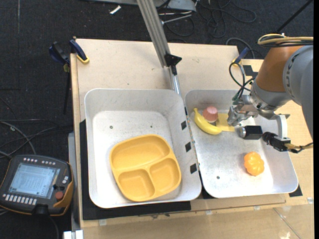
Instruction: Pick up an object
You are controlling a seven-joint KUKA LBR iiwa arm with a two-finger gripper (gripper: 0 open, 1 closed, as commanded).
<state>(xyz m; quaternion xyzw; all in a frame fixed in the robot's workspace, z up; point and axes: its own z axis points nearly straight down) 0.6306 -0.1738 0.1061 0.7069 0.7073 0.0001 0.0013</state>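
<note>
Over right bin [279,183], hand [235,119] seemingly touching banana [205,125], no legible labels

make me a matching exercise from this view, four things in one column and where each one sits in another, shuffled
Things:
1. yellow divided tray
2. banana
3. orange fruit
4. pink cup

Places:
A. near side of the right bin, lying alone
B. far part of the right bin, just behind the banana
C. inside the left bin
D. far left part of the right bin, with the gripper close at its right end

Pairs: 1-C, 2-D, 3-A, 4-B
</note>
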